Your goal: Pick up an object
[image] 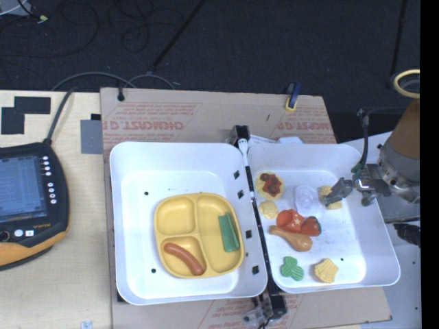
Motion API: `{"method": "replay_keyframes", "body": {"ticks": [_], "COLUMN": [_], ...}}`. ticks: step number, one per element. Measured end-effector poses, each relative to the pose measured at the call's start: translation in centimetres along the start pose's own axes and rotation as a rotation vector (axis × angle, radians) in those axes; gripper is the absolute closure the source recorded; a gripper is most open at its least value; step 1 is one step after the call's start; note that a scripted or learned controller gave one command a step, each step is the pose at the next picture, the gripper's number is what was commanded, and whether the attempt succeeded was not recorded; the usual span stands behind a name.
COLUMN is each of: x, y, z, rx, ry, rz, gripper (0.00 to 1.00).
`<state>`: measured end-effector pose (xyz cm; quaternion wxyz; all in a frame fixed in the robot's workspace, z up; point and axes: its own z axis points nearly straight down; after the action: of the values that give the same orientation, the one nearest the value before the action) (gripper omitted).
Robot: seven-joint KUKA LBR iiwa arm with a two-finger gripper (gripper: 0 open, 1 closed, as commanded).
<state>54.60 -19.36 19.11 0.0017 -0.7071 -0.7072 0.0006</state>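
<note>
The grey two-finger pincer [335, 195] is seen low over the right white bin [374, 266] — beside a small yellow piece [332, 200]; whether it is spread cannot be told.

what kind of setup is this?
Probably a robot lab bench for pick tests: two shallow white bins on cardboard, plastic toy food such as a red sausage on a yellow divided tray, and a teach pendant alongside.
</note>
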Motion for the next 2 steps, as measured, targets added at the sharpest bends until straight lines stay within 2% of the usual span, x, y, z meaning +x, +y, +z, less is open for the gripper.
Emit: {"method": "replay_keyframes", "body": {"ticks": [1,2], "x": [-0.1,15.7], "y": [0.0,-0.9], "z": [-1.0,-1.4], "rx": [0.001,0.001], "ry": [0.001,0.006], "rz": [0.000,-0.015], "gripper": [1.00,1.00]}}
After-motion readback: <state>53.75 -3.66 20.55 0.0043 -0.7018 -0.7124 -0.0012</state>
